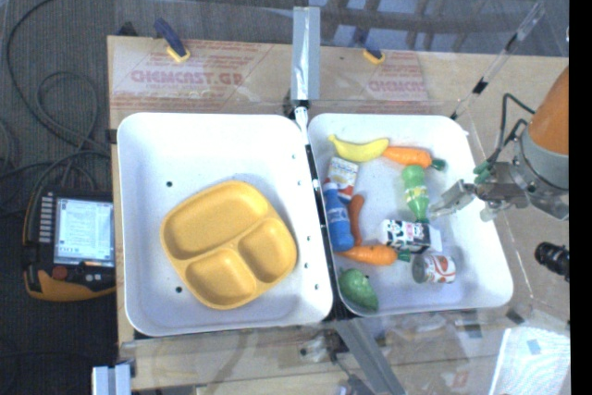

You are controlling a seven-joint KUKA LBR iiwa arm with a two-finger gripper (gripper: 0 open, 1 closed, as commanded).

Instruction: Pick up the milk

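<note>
The milk carton (white with black cow patches) is seen lying on its side in the right bin, its long axis running roughly from 9 to 3 o'clock, just above the tin can and right of the carrot. The pincer is found up and to the right of it, so the carton lies at about 7 o'clock from the tips, near but apart. Nothing is held; how far the pincer stands open cannot be told.
</note>
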